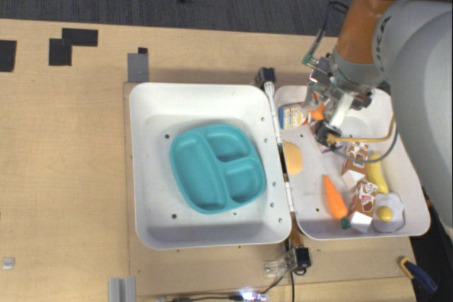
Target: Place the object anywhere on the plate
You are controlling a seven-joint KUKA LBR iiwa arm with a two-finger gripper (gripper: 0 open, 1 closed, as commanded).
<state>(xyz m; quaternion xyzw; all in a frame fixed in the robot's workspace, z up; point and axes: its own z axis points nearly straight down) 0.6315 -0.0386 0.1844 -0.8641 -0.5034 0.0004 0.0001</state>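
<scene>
Plate (216, 167), teal and split into three compartments, lies slightly askew in the middle of the left bin (152, 117), with nothing resting on it. Across the shared rim, the right bin (410, 184) holds a scatter of toy food: an orange carrot (335, 197) with a green tip lies at a slant near the bin's middle, a yellow banana (376, 175) sits further right beside a brown and white patterned piece (356, 156), and a second patterned piece (366, 196) lies just below it. In the near right corner rest a yellowish round piece (386, 213) and a small white block (360, 221), close together. A tan, rounded item (293, 160) lies near the dividing rim, and a blue and white packet (291, 115) sits at the far left corner of that bin. The gripper (325, 129) hangs over the far part of the right bin (well apart from the plate), reaching in from the right on the grey arm (414, 60) with its orange band (357, 21). Something small and orange shows by the wrist, but I cannot tell whether it sits between the jaws, nor whether they stand wide or narrow. Both bins rest on the wooden bench (64, 173).
</scene>
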